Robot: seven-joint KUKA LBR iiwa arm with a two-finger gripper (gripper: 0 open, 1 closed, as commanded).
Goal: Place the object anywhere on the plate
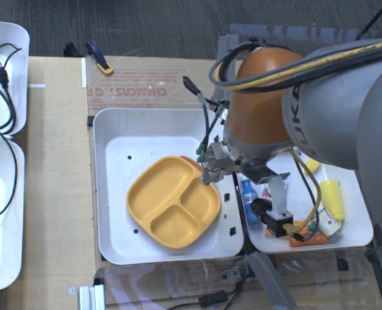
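Object unclear: a small reddish sliver point(189, 161) shows at the plate's upper right rim, just under the tool point(208, 173), and may be the thing; if so it looks small and light, best pinched across its narrow sides. Yellow divided plate point(171, 202) lies tilted in the left white bin point(106, 173), center frame, rigid plastic, probably slick. Can't tell whether the tool is clenched or released; the wrist blocks it.

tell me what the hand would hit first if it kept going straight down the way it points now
Most likely the yellow divided plate. The hand points down at the plate's upper right rim, in the left bin. Depth is hard to judge from this slanted view, so it could meet the bin floor just beside the rim instead.
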